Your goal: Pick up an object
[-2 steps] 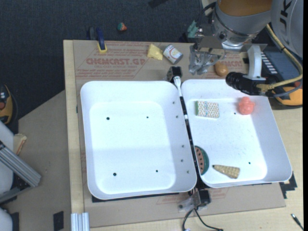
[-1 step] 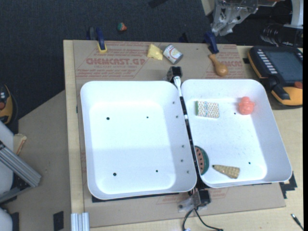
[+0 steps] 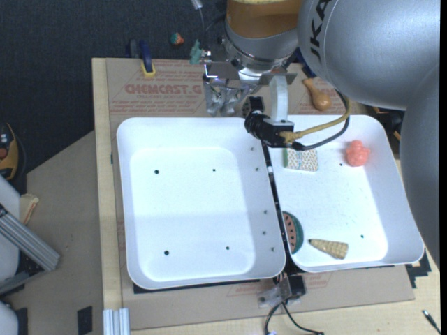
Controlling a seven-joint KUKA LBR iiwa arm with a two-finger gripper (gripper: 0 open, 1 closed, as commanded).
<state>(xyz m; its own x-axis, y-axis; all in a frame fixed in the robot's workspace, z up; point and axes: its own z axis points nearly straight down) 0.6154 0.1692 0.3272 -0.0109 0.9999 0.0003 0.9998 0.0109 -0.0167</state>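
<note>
My gripper hangs from the grey and orange arm over the cardboard just behind the back rim of the left bin. No object is seen in it. In the right bin lie a pink ball at the back right, a small patterned square at the back left, a watermelon slice toy against the left wall, and a tan cone near the front. All of these sit to the right of the gripper and nearer the camera.
A tan wooden piece lies on the cardboard behind the right bin. A black cable and plug dangle over the divide between the bins. A blue and yellow clamp sits at the board's back left edge.
</note>
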